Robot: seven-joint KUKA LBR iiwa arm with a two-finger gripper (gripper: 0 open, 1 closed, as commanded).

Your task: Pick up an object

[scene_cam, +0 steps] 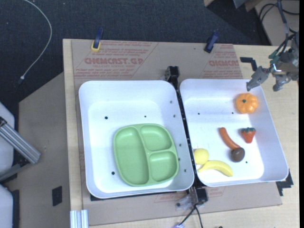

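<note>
My gripper [267, 81] hangs at the far right, over the back right corner of the right bin [204, 95], its two fingers spread open with nothing between them. Just below and left of it lies a small orange pumpkin [246, 103]. Further toward the front are a strawberry [248, 135], a long orange-red piece [227, 137] with a brown lump [237, 154] at its end, a banana [218, 167] and a yellow lemon [200, 155] by the bin's left wall.
The left bin [95, 95] holds a green divided plate [145, 153]. Both bins rest on a brown board [142, 61] held by clamps [211, 42] at the back. A black bracket [172, 73] sits between the bins.
</note>
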